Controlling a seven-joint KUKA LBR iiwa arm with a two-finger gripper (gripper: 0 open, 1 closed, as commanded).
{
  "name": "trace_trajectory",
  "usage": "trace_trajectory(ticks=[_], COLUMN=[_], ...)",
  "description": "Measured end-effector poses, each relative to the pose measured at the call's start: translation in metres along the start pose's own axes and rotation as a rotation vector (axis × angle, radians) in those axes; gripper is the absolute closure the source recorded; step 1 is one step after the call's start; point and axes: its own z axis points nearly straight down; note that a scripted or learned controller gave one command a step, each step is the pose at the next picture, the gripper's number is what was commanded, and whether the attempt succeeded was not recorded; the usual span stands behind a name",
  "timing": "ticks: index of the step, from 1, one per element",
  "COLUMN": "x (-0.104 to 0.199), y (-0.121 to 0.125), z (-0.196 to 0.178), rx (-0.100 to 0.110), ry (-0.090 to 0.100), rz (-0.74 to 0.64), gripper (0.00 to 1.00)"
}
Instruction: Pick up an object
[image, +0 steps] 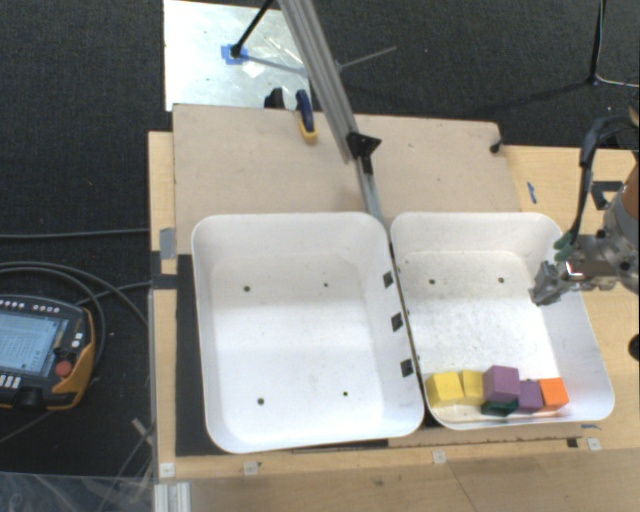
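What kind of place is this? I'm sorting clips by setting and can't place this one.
Most likely a robotics lab or test cell. Two white bins sit on a plywood bench, coloured blocks are heaped in the right bin's near corner, and a robot teach pendant lies on the dark floor.

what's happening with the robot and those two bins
A robot arm reaches in from the right, its gripper over the right edge of the right bin, away from the objects. Nothing is seen in its grasp. The blocks sit bunched along that bin's near edge: two yellow blocks, two purple blocks, an orange block and a dark green piece. The left bin sits alongside.
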Motion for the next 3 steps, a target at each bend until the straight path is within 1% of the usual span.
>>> trace_trajectory(ticks=[1, 2, 3], x=[0.059, 0.131, 0.169], y=[-0.005, 0.023, 0.033], z=[0.037, 0.051, -0.030], rx=[0.003, 0.001, -0.008], ry=[0.003, 0.003, 0.004], rz=[-0.013, -0.015, -0.014], gripper=[1.00, 1.00, 1.00])
